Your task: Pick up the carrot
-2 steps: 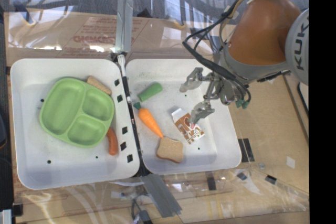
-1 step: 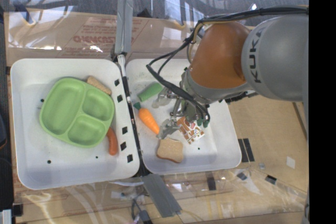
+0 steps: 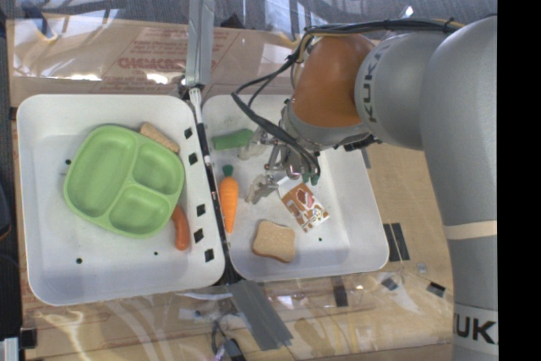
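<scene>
Half the tool [image 3: 272, 178] hides under the wrist, near the carrot [image 3: 228, 200].

Wooden bench [image 3: 101, 55] under glossy plastic, bright glare above

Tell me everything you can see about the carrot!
The carrot is small, bright orange, with a green top, and looks like a smooth plastic toy. It lies flat in the right bin, along its left wall, green end pointing away from the camera and its tip toward the near edge. The end effector is just to its right, not holding it. Nothing else seems to touch it.
</scene>
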